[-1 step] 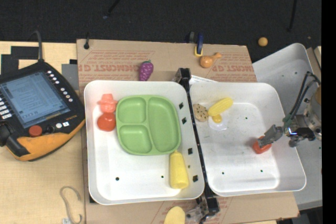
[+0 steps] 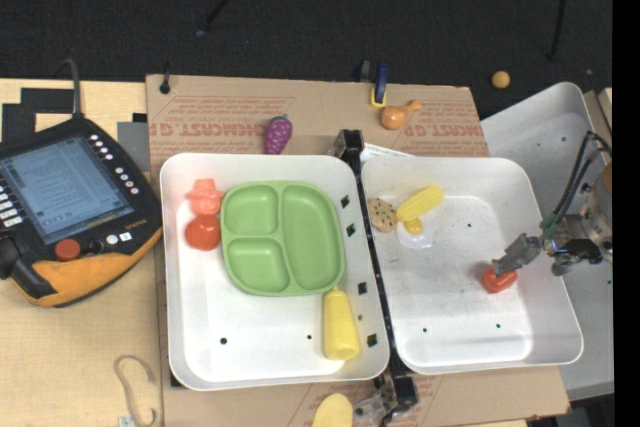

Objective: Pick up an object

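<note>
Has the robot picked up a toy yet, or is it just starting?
Nearly at the grabbing part. Done: the arm has reached into the right bin, and its end effector sits right at a small red toy. In hand: nothing lifted that I can see; the toy looks to be resting on the bin floor. Left: grip it and lift it.

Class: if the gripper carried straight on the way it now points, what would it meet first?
Probably the red object: the gripper points down-left and sits right beside it, perhaps touching already; depth is unclear from this one slanted view.
</note>
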Robot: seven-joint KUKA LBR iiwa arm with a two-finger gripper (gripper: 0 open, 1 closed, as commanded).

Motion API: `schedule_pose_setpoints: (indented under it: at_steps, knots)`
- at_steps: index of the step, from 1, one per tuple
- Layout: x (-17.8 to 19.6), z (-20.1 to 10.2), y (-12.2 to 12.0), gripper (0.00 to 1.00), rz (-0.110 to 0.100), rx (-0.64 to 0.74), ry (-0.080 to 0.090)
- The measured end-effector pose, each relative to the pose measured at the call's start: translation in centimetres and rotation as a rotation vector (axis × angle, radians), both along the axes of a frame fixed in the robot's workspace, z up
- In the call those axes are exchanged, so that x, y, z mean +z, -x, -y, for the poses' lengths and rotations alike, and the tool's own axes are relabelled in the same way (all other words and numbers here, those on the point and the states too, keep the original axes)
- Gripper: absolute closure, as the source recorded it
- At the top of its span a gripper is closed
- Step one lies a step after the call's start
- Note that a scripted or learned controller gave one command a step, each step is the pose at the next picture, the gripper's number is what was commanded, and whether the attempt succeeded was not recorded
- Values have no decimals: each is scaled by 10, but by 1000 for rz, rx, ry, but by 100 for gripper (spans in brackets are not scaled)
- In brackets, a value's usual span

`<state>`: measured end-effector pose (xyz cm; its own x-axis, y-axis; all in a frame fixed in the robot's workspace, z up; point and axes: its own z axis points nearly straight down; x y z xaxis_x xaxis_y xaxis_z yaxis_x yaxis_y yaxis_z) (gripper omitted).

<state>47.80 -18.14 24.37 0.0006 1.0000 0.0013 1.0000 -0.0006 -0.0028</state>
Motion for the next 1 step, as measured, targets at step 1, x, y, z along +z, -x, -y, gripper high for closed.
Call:
schedule_pose_setpoints:
  at_steps: [1]
  knots:
    - [-45,3,-3,0,-3,2,-1]
